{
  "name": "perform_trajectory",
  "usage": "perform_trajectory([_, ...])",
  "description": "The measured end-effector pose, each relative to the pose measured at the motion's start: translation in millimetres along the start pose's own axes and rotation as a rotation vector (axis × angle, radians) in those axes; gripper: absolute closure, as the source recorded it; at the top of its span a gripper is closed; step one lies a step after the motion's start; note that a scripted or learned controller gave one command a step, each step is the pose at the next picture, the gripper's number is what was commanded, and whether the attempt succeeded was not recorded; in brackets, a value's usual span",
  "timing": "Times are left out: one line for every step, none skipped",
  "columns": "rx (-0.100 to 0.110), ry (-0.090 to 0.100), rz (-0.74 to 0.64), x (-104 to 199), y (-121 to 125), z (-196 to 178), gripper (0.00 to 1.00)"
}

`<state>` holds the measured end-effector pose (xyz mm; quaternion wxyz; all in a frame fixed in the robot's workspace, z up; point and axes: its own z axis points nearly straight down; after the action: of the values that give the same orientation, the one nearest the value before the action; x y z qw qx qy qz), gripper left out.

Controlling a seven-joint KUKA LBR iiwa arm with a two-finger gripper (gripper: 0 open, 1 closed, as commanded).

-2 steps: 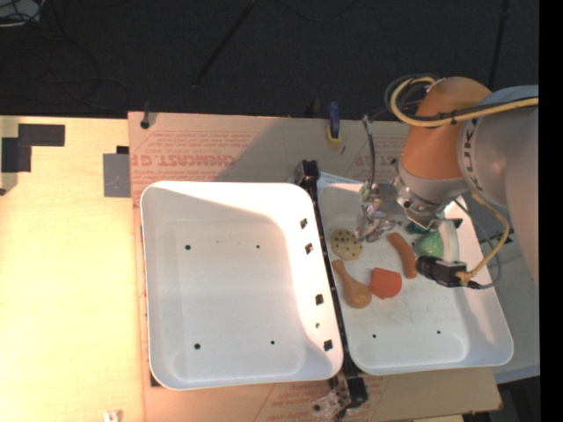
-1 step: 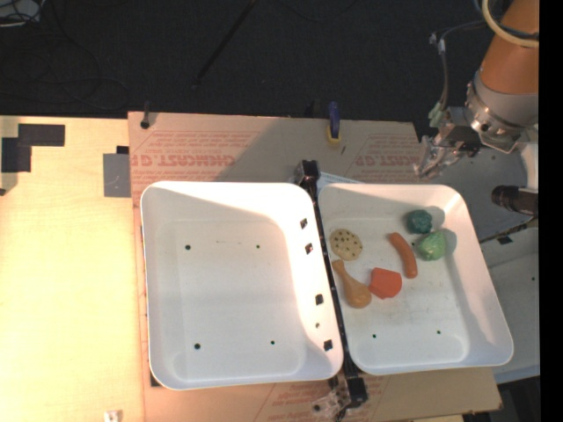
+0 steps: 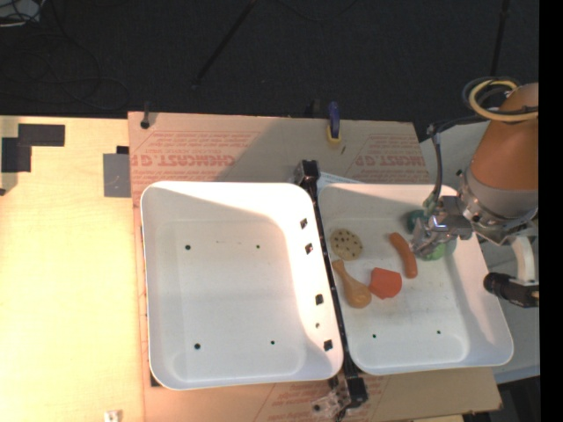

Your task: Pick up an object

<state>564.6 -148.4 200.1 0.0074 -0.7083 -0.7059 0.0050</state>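
Note:
The right bin (image 3: 422, 350) holds a round tan cookie with dark spots (image 3: 346, 243), an orange sausage (image 3: 404, 254), a red block (image 3: 385, 282) and a tan drumstick-shaped piece (image 3: 351, 286). My gripper (image 3: 430, 231) is low over the bin's right part, just right of the sausage's upper end. A green object (image 3: 434, 248) sits directly under and around the gripper, mostly hidden by it. Whether the green object is between the fingers cannot be made out.
The left bin (image 3: 229, 280) lies beside the right one, with a black divider clamp (image 3: 318, 253) between them. The arm's orange wrist (image 3: 508, 152) hangs over the right bin's far right edge. Cardboard (image 3: 229, 152) lies under both bins.

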Motion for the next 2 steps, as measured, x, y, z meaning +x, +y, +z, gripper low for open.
perform_trajectory([-0.016,0.0,-0.011,78,24,-4,1.0])
perform_trajectory([-0.033,-0.003,-0.009,118,37,-148,1.0])
